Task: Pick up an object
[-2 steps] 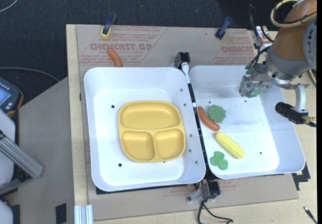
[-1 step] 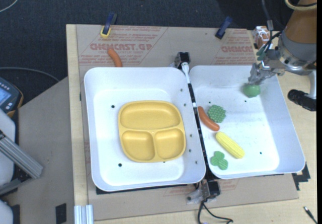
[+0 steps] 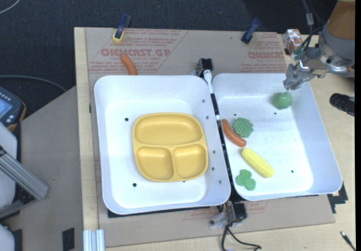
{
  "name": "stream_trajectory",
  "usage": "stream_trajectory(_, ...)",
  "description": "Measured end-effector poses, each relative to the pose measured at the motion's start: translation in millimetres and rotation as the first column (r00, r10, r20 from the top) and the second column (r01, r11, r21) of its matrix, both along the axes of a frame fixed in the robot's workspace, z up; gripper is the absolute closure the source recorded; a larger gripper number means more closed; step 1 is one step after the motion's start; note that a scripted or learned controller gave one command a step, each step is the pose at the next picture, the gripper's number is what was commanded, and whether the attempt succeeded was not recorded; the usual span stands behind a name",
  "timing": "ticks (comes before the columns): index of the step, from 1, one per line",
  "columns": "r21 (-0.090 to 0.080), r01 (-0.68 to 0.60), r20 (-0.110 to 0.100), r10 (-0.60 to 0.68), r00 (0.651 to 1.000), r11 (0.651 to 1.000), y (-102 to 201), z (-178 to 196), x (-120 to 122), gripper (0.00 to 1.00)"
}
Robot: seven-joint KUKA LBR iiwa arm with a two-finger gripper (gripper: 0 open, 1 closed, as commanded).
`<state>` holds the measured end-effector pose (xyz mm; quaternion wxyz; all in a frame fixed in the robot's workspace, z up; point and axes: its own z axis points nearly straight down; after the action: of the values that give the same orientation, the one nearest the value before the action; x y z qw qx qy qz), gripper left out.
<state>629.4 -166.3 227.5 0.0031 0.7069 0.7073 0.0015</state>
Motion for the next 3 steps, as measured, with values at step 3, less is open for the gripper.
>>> stream_trajectory(3, 0.002, -0.001, -0.005, 0.001, 1.0, 1.0, 75.1, -12.6, -53.7, 1.0)
